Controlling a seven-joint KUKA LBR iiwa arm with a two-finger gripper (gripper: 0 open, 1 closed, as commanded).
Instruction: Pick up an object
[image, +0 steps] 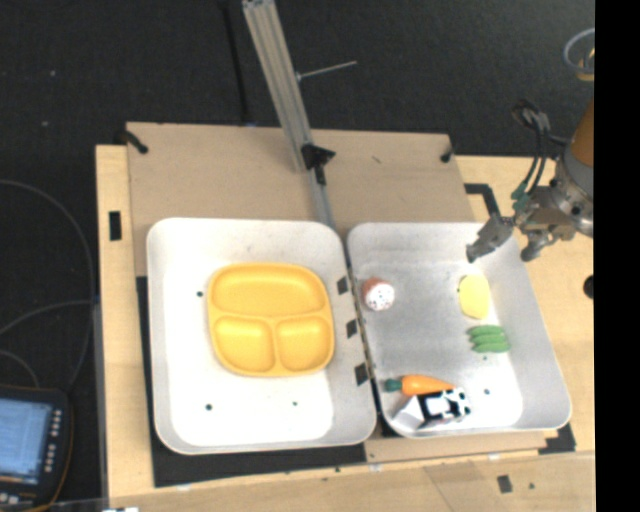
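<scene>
The grey two-finger gripper (508, 243) hangs spread and empty above the small pale-yellow rounded lemon-like toy (474, 296), which looks light, smooth, perhaps slippery; pinching its narrower middle seems safest.

Right white bin (430, 250): middle floor bare, open from above. Obstacles: small white-and-red ball (379, 295) at its left edge, pale yellow lemon-shaped piece (474, 295) and green pea pod (488, 339) on its right side, orange carrot (423, 384) and black-and-white box (441, 406) crowding the lower edge. Left white bin (180, 330): yellow three-compartment plastic tray (270, 318) fills the centre, margins free.
</scene>
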